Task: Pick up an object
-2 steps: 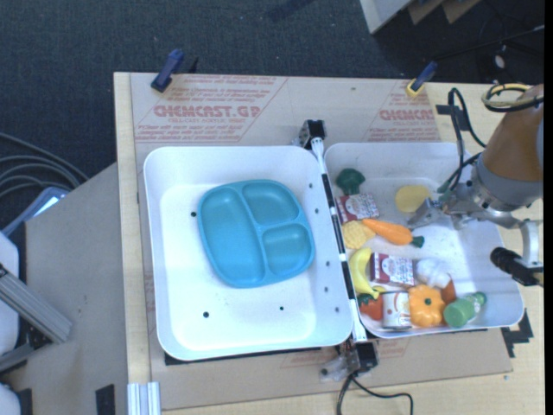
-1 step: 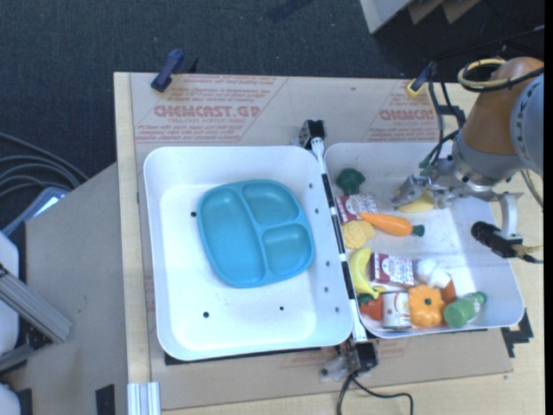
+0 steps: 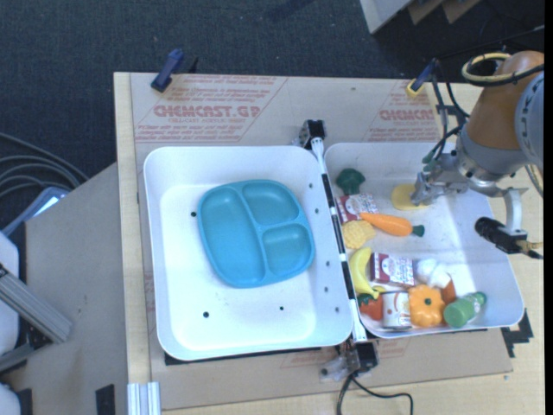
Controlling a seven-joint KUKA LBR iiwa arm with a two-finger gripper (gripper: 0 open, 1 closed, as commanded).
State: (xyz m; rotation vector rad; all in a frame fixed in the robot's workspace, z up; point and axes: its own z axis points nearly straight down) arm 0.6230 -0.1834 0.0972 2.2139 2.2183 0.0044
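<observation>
**Gripper down in the toy food bin, over the yellow piece**

So the arm [image 3: 505,111] reaches in from the right and the gripper [image 3: 425,188] sits low in the right bin [image 3: 505,271], right at a flat yellow piece [image 3: 404,199] near the far side. Can't tell from this angle whether the gripper is apart or together, and nothing visibly sits in it, so I wouldn't call it a grab.

Everything else is packed along the bin's left and near edges: carrot [image 3: 389,224] just beside the yellow piece, broccoli [image 3: 349,180] further left, corn [image 3: 352,233], banana [image 3: 360,271], a small pumpkin [image 3: 426,306], a can [image 3: 396,311] and a green piece [image 3: 463,310]. The left bin [image 3: 173,232] just has a blue divided plate [image 3: 256,232].

What could go wrong, I reckon: the yellow piece looks low and flat, so it could easily slide away across the smooth bin floor. The carrot is close enough to get nudged or pinched along with it.
</observation>
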